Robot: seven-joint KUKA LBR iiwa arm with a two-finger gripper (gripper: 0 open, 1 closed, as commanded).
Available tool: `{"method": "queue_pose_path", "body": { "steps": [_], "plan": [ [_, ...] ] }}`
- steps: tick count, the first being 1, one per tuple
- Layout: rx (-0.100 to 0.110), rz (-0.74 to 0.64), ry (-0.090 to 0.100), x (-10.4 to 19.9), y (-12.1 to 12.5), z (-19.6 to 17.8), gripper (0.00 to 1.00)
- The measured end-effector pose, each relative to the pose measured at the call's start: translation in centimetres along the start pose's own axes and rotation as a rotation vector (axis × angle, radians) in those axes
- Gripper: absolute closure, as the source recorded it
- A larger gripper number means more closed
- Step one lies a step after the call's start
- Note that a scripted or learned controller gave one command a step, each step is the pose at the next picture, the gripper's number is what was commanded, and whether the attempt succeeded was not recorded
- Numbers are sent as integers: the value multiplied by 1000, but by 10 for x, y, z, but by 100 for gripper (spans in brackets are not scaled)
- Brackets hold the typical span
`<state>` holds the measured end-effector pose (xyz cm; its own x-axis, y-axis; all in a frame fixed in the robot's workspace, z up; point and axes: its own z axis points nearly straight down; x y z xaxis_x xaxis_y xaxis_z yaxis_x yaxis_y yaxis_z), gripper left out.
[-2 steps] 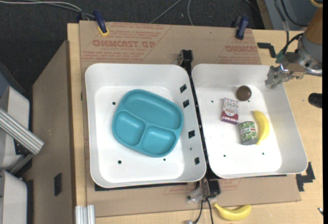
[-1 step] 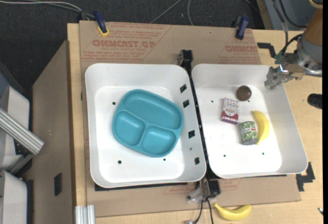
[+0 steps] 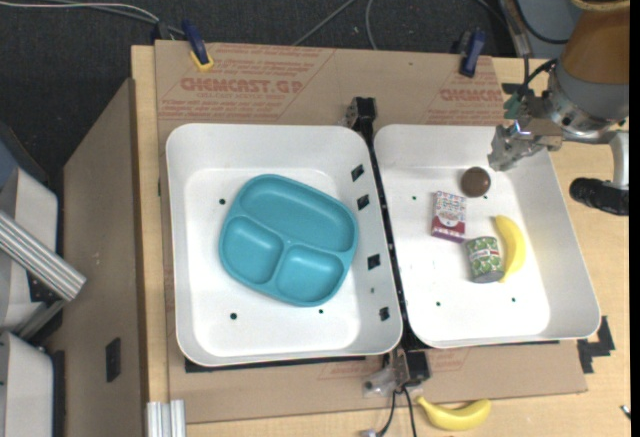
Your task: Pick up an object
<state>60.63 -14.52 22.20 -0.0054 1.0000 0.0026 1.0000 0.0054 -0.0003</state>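
The right bin (image 3: 560, 225) holds four things. A banana (image 3: 514, 246) lies toward its right side, its long axis running far to near with a slight curve that bulges right; its far tip points toward the far right. Touching its left side is a small green can (image 3: 485, 259), lying tilted. Left of these and a little farther back is a red and white packet (image 3: 449, 215), its long axis also far to near. Just beyond the packet sits a brown ball (image 3: 475, 182).

The arm comes in from the right, its orange band high at the far right and the grey wrist below it. The gripper (image 3: 503, 147) hangs over the far right corner of the right bin, near the brown ball but apart from it. Whether it is spread or closed cannot be told here.

The left bin (image 3: 190, 225) carries a blue divided plate (image 3: 288, 238). A second banana (image 3: 455, 413) lies on the bench (image 3: 280, 75) at the near edge, outside the bins.
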Motion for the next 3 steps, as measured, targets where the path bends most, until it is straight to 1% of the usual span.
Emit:
{"method": "queue_pose_path", "body": {
  "steps": [1, 2, 3],
  "plan": [
    [2, -2, 1, 65, -5, -3, 100],
    [3, -1, 0, 117, -13, 1, 100],
    [-1, 0, -1, 166, -8, -8, 100]
  ]
}}
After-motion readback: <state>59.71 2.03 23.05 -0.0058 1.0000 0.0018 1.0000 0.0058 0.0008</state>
